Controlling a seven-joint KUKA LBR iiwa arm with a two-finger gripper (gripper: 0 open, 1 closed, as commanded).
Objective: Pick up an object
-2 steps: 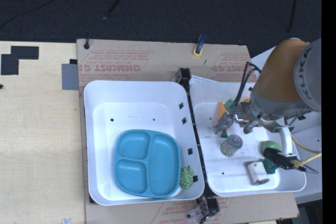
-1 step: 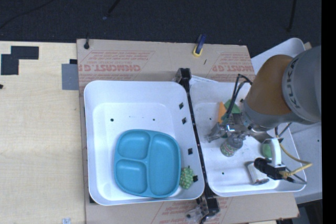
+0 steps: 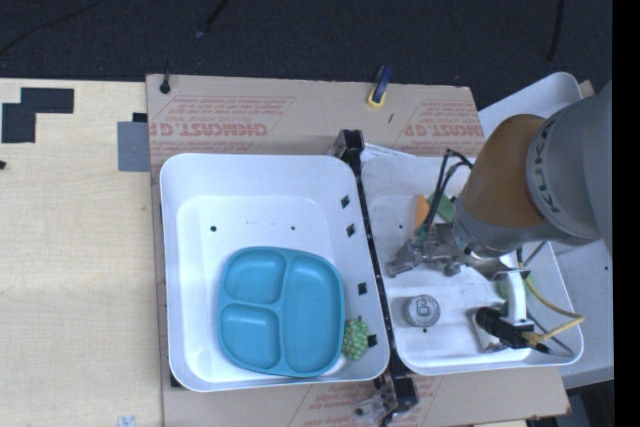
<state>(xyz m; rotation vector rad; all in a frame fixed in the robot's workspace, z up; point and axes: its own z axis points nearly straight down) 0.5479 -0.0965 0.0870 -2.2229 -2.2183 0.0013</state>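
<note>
Pincer (image 3: pixel 412 255) sits low in the right bin (image 3: pixel 470 355), above the can (image 3: pixel 422 310). Opening cannot be told. Risk: it may close on nothing.

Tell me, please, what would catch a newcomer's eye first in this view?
Probably the bright blue divided plate lying in the left bin, with a small green lump at its right edge. Next comes the big grey arm with its orange band, reaching into the right bin, its gripper low above a small round metal thing.
</note>
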